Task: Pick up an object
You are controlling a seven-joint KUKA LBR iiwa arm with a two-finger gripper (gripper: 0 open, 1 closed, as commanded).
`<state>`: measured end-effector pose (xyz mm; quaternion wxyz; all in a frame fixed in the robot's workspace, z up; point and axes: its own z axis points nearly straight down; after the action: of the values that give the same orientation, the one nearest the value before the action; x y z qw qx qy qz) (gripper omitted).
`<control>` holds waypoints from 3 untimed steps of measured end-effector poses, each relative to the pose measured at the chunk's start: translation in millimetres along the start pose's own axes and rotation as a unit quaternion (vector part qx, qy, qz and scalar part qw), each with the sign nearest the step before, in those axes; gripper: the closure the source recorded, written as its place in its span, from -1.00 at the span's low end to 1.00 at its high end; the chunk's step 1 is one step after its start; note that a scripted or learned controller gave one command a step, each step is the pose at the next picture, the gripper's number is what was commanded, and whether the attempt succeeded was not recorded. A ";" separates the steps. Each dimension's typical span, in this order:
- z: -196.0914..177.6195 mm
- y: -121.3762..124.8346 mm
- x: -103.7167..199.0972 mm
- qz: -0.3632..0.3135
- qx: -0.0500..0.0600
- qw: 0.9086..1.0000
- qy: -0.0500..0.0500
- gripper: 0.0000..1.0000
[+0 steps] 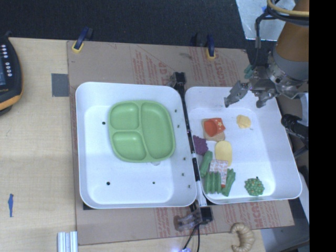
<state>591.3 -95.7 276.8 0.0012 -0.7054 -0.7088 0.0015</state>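
- two shallow white bins are seen side by side on a cardboard sheet; the left bin (89, 156) holds a green divided plate (142, 130) with three compartments.
- the right bin (273, 151) holds a scatter of small toy foods.
- a red piece (213, 126) lies near the bin's upper middle, with a small pale yellow piece (243, 122) to its right, apart from it.
- a yellow piece (223, 151) is placed just below the red one, and a purple piece (199, 143) lies against the bin's left wall.
- green pods (212, 180) are bunched near the bin's lower left, touching a small red-and-white piece between them; a green bunch of grapes (254, 186) sits toward the lower right, apart from the rest.
- the gripper (244, 100) is held above the upper edge of the right bin, with the arm's orange band seen at the top right.
- its two fingers are spread apart and nothing is seen between them; the left fingertip (229, 102) hangs above bare bin floor, and the pale yellow piece is the nearest object, just below the gripper.
- blue and yellow clamps are fixed along the cardboard's far edge.
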 end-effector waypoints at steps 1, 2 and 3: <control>90.3 37.4 22.8 -0.002 0.003 1.000 0.000 -1.00; 181.2 19.5 -16.6 0.002 0.004 1.000 0.000 -1.00; 181.9 30.5 -13.1 -0.001 -0.003 1.000 0.000 -1.00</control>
<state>621.1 -108.8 94.8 -0.0012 -0.7050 -0.7092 -0.0003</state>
